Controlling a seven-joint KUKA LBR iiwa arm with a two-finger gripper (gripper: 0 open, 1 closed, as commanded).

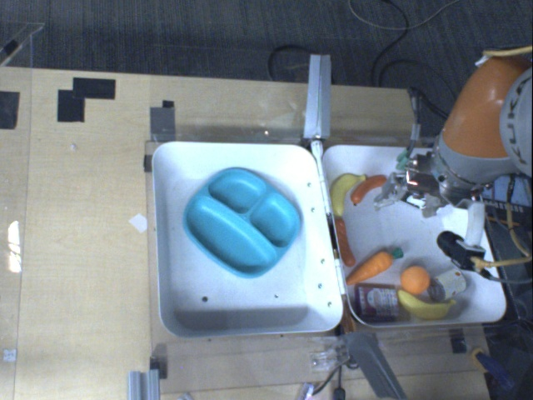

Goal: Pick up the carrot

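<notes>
The carrot (371,265), orange with a green top, lies at a slant near the lower left of the right bin (491,307). My gripper (406,198) hangs over the upper middle of that bin, up and to the right of the carrot and well apart from it. Its fingers (386,197) are spread open with nothing between them.
Beside the carrot sit an orange (414,280), a banana (426,308) and a dark can (379,300). A yellow fruit (344,192) and a red pepper (367,187) lie at the bin's upper left. The left bin (175,307) holds a blue divided plate (241,220).
</notes>
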